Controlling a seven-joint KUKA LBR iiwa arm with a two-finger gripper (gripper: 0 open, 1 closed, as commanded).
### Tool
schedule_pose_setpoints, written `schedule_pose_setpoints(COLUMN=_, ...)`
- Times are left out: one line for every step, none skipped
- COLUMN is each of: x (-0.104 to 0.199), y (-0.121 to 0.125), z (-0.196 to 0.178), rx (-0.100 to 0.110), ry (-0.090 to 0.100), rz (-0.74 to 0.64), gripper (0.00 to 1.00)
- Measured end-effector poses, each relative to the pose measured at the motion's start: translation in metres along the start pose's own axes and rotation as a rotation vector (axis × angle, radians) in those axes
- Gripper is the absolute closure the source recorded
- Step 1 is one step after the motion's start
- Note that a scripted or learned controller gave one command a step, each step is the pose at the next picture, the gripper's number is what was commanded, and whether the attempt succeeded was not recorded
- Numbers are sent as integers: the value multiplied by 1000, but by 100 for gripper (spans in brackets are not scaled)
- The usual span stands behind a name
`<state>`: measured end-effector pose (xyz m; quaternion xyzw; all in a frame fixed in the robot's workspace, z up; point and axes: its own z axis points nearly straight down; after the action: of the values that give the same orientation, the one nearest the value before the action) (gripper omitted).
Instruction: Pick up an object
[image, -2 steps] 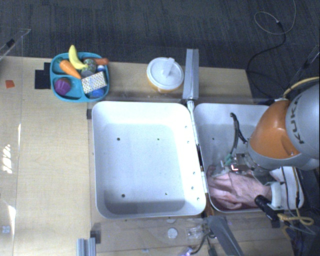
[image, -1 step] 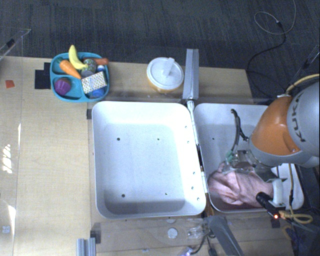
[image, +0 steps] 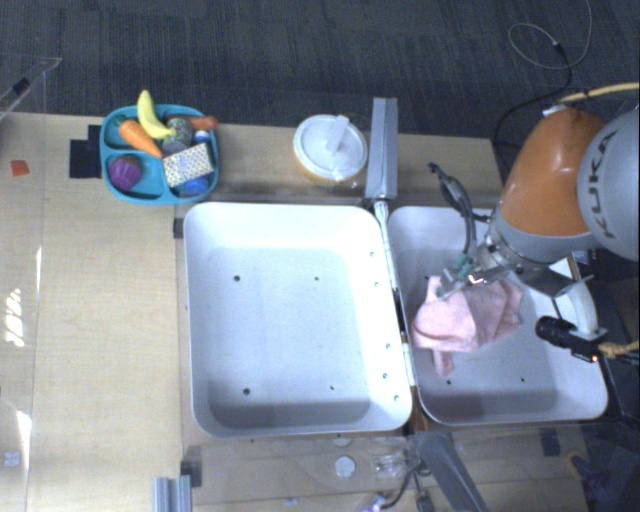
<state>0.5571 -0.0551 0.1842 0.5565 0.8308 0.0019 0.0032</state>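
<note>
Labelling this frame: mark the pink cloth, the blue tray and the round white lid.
pink cloth (image: 452, 322), camera view, middle of its folds.
blue tray (image: 110, 186), camera view, lower left rim.
round white lid (image: 330, 147), camera view, its top face.

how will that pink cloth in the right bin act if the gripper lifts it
The pink cloth lies crumpled in folds in the right bin, so it is probably floppy and would drape and sag from the gripper. It looks thin, so likely light. It seems unlikely to roll or break.
</note>
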Motion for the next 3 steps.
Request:
schedule_pose_setpoints(x=-43, y=53, z=-42, rx=-1, ry=-2, rz=-201, gripper=100)
schedule_pose_setpoints(x=-53, y=101, z=-6, rx=0, ry=0, rz=-326, gripper=100)
schedule_pose_setpoints(x=-46, y=100, z=0, rx=0, ry=1, rz=-278, gripper=100)
